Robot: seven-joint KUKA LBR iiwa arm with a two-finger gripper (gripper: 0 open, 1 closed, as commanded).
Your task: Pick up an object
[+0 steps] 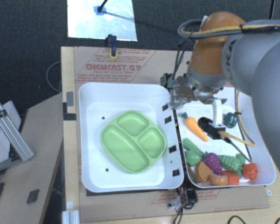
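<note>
Nearest the camera, in front of the carrot [196, 128] and along the near wall of the right bin [267, 174], lies a huddle of toy food. It includes a red tomato [248, 171] well off to the carrot's right, a purple bunch of grapes [213, 162] in front of its pointed end, and a green piece [192, 154] just in front of the carrot. The carrot itself lies slanted on the bin floor, apart from that huddle. To its left, across the divide, a green divided plate [130, 143] sits in the left bin [86, 139]. A teal piece [230, 119] lies to the carrot's right, slightly farther back. Just behind the carrot and a little left hangs the gripper [178, 98], at the right bin's left wall and apart from the carrot; whether it is open or closed cannot be told.
</note>
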